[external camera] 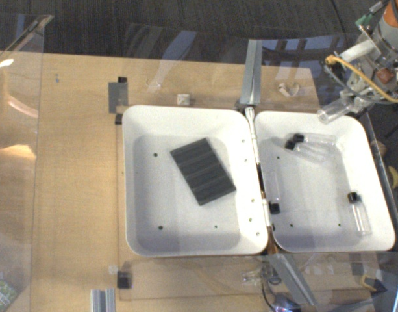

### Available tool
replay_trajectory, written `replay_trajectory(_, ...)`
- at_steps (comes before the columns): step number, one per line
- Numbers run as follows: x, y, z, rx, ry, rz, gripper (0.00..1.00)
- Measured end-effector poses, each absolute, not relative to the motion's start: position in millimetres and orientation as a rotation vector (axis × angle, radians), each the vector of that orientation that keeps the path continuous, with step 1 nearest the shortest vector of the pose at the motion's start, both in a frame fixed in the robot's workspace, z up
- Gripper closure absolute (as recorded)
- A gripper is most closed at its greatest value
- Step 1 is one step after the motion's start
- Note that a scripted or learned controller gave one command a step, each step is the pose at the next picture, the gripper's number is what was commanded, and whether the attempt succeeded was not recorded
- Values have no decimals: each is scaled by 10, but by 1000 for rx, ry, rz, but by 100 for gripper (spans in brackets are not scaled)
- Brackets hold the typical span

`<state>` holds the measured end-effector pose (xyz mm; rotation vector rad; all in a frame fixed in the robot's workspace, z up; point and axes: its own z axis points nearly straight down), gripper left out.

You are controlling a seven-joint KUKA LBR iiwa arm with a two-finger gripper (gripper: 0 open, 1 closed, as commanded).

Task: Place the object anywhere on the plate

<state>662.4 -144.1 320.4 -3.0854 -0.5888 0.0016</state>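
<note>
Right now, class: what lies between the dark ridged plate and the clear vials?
In the camera view, the bins' adjoining white rims separate the dark plate from the vials.

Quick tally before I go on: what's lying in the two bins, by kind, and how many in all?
Dark grey ribbed rectangular plate, left white bin: 1
Clear plastic tubes with black caps, right white bin: 3, one at the back, one at the right wall, one by the left wall
Total: 4
</note>
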Motion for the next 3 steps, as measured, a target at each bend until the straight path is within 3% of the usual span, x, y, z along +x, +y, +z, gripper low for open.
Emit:
replay_trajectory(1,6371,-1773,2334,-3067,-679,2,100)
replay_trajectory(2,6567,-2035,2667,-3116,-397,-1,100)
replay_trajectory(3,6591,-2024,2862,-3111,-431,0,100)
